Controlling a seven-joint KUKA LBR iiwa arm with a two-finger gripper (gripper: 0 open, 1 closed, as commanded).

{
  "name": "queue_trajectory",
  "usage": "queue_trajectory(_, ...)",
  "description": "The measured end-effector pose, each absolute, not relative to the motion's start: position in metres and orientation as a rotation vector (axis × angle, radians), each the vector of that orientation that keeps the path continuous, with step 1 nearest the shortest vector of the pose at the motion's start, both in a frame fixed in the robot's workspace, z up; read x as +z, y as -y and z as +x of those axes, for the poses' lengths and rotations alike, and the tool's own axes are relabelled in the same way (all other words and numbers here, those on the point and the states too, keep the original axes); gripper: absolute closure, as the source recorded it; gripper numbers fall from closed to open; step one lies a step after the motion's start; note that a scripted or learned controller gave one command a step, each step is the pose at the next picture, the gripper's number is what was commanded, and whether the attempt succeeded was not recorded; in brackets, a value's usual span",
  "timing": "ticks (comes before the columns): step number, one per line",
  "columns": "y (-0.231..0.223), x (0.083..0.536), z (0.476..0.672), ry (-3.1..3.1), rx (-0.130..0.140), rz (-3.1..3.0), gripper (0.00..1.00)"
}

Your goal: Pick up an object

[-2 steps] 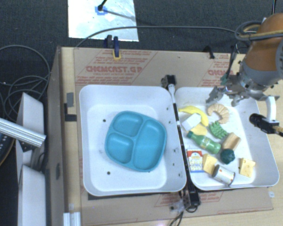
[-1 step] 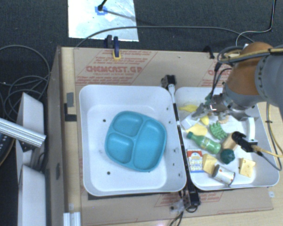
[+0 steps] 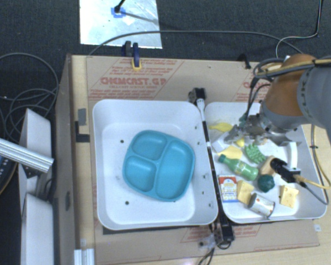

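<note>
Red print on the brown board (image 3: 154, 76) under the bins read roughly "CHEMCAST GP", with smaller lines beneath too fine to make out. A small carton (image 3: 227, 187) near the front edge of the right bin (image 3: 311, 203) carried a red and white label whose words were too small to read.

The bench stood on dark carpet, with loose black cables (image 3: 22, 87) curling off its left edge. A silvery sheet (image 3: 120, 14) with a scrap of blue on it lay on the floor beyond the bench's back edge. A blue and yellow clamp (image 3: 133, 54) sat at the board's back edge.

The left bin (image 3: 107, 148) held a blue divided plate (image 3: 159, 164) at its middle. The right bin held a clutter: a green bottle (image 3: 238, 167) with a yellow cap lying near the bin's left wall, a dark green round piece (image 3: 266, 183), tan wedges (image 3: 288, 196) and a metal can (image 3: 261, 205) toward the front edge, and a yellow piece (image 3: 221, 127) near the back left corner.

The gripper (image 3: 248, 130) hung low over the back half of the right bin, just above the green and yellow items there. Whether it touched or gripped any of them could not be told.
</note>
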State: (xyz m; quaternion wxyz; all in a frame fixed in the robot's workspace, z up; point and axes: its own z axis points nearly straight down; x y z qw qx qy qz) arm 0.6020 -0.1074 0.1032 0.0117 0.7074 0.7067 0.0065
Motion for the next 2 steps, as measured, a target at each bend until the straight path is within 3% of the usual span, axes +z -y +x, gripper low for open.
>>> queue_trajectory(1,0.103,0.090,0.560,-2.213,0.012,2.209,0.00)
queue_trajectory(2,0.137,0.147,0.634,-2.221,0.005,2.212,0.00)
